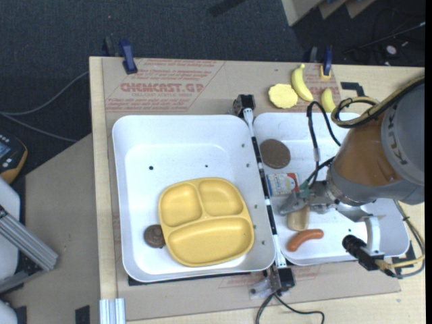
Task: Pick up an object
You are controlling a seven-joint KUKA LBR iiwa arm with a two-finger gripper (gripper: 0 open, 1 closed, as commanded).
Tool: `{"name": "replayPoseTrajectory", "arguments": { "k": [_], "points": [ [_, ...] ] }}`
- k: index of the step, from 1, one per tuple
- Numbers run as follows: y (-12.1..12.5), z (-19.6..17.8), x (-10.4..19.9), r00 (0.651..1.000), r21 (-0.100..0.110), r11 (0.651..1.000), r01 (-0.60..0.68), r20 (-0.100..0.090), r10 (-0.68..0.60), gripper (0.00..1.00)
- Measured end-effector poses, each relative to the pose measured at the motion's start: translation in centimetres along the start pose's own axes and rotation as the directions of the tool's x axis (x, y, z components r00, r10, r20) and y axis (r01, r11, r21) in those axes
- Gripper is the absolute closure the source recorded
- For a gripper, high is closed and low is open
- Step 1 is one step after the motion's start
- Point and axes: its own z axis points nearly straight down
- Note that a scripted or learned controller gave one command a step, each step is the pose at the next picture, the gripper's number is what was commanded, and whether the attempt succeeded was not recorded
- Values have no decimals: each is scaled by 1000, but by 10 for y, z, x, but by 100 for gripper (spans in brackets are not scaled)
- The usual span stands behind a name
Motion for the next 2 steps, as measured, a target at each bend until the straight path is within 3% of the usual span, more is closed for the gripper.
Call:
{"name": "replayPoseTrajectory", "arguments": {
  "k": [2],
  "points": [
    [-19, 0, 0, 1000, 5, 1000, -2, -2, 2, 0]
  ]
}}
